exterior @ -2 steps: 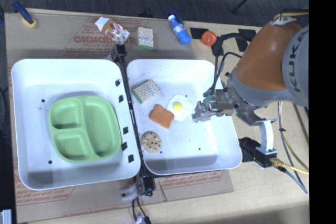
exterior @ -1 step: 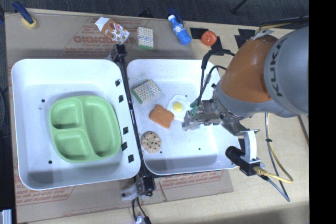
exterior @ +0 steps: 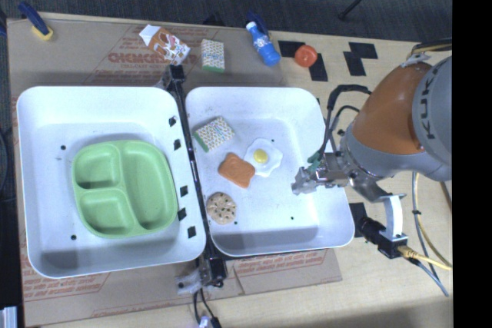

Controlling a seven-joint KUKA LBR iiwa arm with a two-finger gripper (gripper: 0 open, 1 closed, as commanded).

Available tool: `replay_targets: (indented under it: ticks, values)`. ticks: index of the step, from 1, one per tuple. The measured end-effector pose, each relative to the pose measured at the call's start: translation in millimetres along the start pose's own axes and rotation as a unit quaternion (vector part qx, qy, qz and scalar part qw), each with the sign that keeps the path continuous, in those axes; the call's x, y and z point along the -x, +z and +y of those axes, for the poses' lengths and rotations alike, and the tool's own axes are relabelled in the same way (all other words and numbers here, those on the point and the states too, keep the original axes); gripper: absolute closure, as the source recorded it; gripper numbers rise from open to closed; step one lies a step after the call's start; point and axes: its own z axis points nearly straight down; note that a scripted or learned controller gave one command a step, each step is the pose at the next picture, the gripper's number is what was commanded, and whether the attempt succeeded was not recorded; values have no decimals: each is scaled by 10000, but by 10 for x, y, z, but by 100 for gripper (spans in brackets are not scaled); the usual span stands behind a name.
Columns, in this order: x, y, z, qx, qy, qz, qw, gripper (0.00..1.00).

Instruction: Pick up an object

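Four toys lie in the right bin [exterior: 307, 100]: fried egg [exterior: 262, 157], orange block [exterior: 236, 170], cookie [exterior: 221, 207], checked sponge [exterior: 214, 133]. None is picked yet. Gripper [exterior: 301, 185] hangs beside the egg; I cannot tell its grip.

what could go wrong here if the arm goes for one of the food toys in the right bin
The fried egg and orange piece touch, so closing on one may nudge or drag the other. The cookie lies close to the right bin's left wall, leaving little finger room. The gripper sits low near that bin's right side, so a sideways move could sweep the toys.
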Motion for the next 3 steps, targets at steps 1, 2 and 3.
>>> replay_targets:
  ticks: [1,2,3]
  values:
    - [-119,-694,152,15,-4,-5,10000,100]
    - [321,-206,-7,-4,-3,-5,10000,100]
    - [316,-766,837,20,-3,-8,10000,100]
